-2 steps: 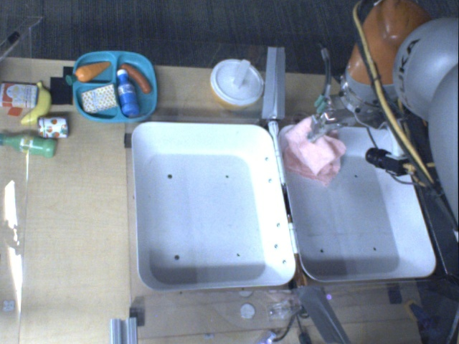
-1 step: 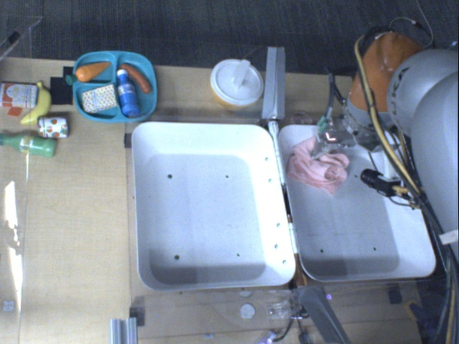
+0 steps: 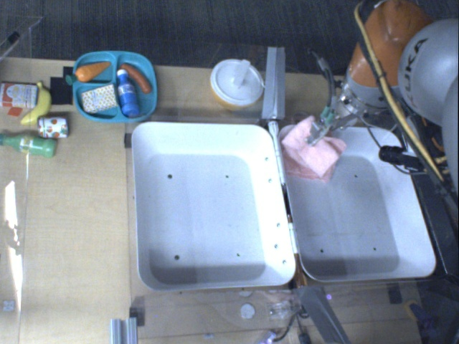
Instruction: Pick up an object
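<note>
The pink cloth (image 3: 310,156) is seen at the top left corner of the right bin (image 3: 373,221), touched by the gripper (image 3: 320,129), whose hold cannot be told, so it could be dropped or snagged on the bin wall beside the left bin (image 3: 208,206).

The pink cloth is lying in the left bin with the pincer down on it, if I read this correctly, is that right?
Not quite: the camera view shows the pink cloth in the right bin, at its far left corner, not the left bin. The pincer is indeed down on it.
</note>
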Robot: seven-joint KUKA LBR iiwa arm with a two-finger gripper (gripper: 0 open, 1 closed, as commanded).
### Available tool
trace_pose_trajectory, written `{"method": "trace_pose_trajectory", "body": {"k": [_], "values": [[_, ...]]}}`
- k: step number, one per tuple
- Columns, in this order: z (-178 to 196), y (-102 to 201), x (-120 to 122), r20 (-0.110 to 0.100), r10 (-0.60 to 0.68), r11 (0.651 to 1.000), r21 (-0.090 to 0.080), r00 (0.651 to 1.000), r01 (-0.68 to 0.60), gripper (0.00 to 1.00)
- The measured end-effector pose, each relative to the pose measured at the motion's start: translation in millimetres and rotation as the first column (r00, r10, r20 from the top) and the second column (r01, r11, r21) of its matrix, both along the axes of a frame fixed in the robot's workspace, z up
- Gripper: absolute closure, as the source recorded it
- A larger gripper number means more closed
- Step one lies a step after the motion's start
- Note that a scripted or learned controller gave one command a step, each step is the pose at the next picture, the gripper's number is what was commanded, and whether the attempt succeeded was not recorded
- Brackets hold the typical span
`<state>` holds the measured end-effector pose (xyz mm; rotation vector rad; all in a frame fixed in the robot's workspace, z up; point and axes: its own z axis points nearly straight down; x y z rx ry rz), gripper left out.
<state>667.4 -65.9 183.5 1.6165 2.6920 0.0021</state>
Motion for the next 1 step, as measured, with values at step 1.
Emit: {"method": "trace_pose_trajectory", "body": {"k": [1], "values": [[-80.7, -23.0, 3.7, 0.005, -0.233, 0.972, 0.001, 0.972, 0.233, 1.00]]}}
